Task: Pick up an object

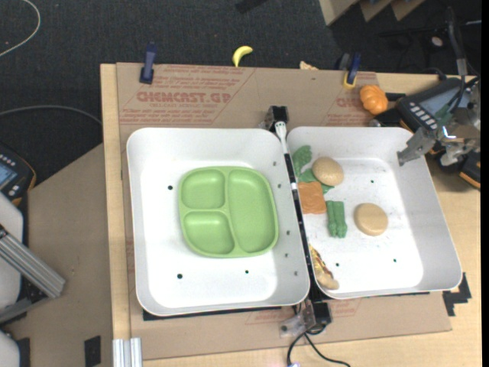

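The right bin (428, 205) holds several small items. A tan round piece (328, 170) lies near the top left, with a green leafy piece (302, 159) beside it. Below them sit an orange square piece (312, 198) and a green pickle-shaped piece (336, 219). A second tan disc (371, 219) lies near the bin's middle. A brownish item (323, 270) rests against the bin's lower left wall. My gripper (419, 145) hangs over the bin's upper right rim, apart from all the items.
The left bin (153, 205) holds a green divided plate (228, 210). An orange ball (373, 99) and a yellow banana-shaped toy (241, 53) lie on the cardboard behind the bins. Blue clamps (147, 63) grip the board's far edge.
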Available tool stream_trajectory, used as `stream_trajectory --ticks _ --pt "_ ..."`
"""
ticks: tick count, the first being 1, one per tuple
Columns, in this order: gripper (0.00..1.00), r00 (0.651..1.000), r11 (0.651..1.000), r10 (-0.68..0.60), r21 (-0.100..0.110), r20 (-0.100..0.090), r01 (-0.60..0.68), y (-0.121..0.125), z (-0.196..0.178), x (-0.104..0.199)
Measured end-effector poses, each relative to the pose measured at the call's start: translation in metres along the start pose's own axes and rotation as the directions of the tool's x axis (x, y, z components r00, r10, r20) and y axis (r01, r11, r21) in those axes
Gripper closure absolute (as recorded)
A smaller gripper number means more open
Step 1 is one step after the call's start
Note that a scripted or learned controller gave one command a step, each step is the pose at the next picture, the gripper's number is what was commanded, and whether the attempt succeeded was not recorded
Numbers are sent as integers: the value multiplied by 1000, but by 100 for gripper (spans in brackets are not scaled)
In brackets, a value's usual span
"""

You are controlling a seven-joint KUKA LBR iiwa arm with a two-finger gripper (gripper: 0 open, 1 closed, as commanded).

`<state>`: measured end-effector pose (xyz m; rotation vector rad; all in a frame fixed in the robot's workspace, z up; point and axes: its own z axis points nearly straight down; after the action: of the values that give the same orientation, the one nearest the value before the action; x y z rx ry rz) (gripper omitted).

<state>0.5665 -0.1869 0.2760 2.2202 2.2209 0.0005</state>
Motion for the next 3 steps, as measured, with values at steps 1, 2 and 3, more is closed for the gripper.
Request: stream_trajectory --ticks 1,2,3 --pt "0 1000 1000 -3 10 -6 3 -58 38 56" --pt "0 1000 1000 -8 -1 -3 8 -88 -7 131" --pt "0 1000 1000 -10 -8 -3 10 -86 -75 212"
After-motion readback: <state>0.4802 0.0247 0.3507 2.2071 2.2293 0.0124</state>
